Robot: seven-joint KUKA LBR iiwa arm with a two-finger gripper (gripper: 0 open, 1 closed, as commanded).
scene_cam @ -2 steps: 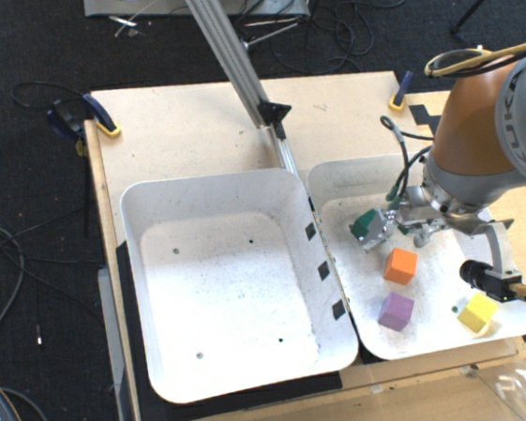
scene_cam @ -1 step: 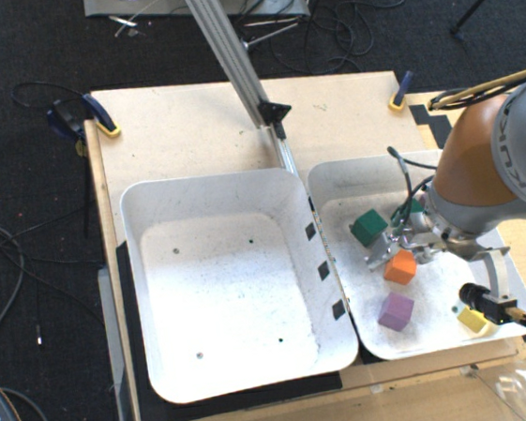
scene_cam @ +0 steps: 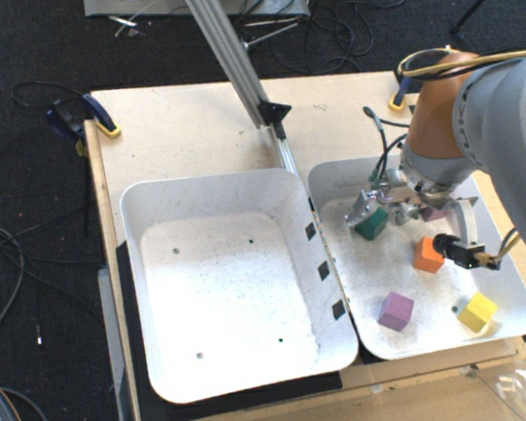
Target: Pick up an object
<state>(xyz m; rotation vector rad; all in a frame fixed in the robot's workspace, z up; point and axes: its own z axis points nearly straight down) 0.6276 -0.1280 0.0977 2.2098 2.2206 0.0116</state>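
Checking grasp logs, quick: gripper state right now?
Gripper: down in the right bin, at the green block; whether it grips the block cannot be told.

Table (scene_cam: 197,132): pale, speckled top
Left bin (scene_cam: 219,281): white, resting on table
Right bin (scene_cam: 426,314): white, touching left bin
Clamps (scene_cam: 96,115): at far corners

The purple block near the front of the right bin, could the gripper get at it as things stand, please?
Probably yes: the purple block lies alone on the bin floor, apart from the orange block and yellow block, nothing above it.
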